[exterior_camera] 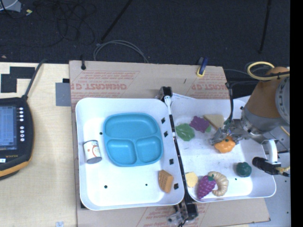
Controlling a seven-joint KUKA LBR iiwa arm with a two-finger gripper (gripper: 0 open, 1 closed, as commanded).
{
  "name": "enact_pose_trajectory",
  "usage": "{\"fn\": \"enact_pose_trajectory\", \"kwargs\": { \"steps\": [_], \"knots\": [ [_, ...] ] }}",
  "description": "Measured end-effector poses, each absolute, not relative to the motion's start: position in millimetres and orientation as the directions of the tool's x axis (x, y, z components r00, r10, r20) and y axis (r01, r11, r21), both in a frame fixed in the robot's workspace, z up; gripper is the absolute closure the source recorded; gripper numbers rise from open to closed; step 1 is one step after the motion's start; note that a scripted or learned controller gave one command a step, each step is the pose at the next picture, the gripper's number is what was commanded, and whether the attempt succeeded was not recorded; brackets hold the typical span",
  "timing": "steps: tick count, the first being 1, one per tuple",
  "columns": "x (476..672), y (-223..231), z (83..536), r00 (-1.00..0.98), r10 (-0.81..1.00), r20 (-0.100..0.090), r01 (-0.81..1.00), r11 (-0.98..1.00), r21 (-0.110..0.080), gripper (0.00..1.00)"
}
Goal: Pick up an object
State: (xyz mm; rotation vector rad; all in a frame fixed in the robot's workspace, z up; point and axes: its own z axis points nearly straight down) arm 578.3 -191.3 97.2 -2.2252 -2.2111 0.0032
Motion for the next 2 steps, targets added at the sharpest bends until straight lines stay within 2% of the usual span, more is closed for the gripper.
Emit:
{"fn": "enact_pose_trajectory", "kwargs": {
  "steps": [1,2],
  "knots": [
    [569.5,-108.1,222.5,-0.008,1.0,0.002,1.0,0.008,0.007,1.0],
    [568.0,-57.9,228.3,-0.005,1.0,0.002,1.0,0.005,-0.002,1.0]
  ]
}}
